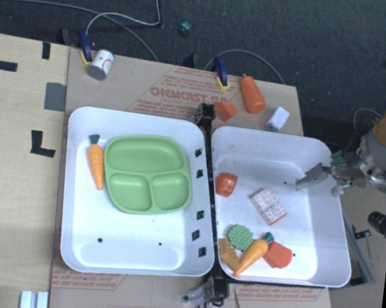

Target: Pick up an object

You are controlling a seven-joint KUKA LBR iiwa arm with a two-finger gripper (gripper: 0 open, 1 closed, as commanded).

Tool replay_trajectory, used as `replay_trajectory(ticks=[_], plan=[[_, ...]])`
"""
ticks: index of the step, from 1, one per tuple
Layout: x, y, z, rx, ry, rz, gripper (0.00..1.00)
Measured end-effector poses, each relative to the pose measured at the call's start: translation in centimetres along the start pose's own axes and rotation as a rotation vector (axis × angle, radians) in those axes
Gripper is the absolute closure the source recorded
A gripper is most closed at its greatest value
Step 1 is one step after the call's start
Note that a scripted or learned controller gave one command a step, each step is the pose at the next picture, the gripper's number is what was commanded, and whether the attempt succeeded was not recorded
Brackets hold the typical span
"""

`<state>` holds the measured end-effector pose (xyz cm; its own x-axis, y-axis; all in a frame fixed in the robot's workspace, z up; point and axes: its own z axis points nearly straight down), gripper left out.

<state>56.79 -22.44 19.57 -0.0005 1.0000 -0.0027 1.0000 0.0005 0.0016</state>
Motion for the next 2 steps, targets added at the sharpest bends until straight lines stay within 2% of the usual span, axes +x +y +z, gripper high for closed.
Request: replay_trajectory(ticks=[1, 2], plan=[[5.3, -1.2, 4.5, 0.004, 0.004, -0.001, 0.0], [7.2, -1.6, 9.4, -0.002, -0.001, 0.001, 0.0]])
